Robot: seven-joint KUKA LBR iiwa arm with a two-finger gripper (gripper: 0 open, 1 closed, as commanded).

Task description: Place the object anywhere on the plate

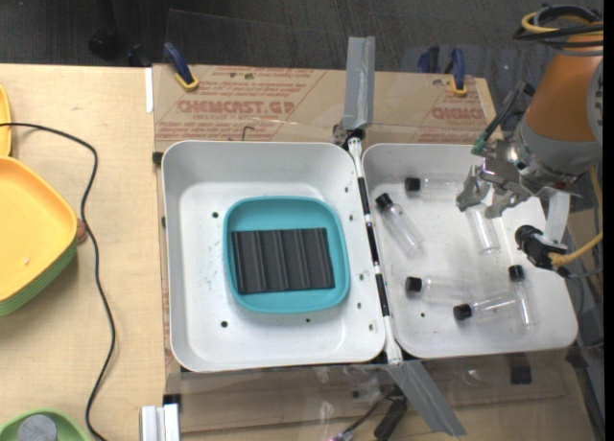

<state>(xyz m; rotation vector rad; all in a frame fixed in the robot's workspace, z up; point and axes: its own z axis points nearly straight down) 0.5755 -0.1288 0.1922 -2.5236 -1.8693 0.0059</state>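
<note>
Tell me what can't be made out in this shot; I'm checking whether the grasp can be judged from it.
- Gripper, camera view: its fingers blur into the clear vial below them; whether they hold it cannot be told.
- Arm: cut off by the right edge.
- Clear vials in the right bin: transparent bodies nearly vanish against the white; mainly the black caps show.
- Teal plate, left bin: what its dark ridged centre is.

One fixed camera — above, slanting down on both bins (365, 238).
</note>
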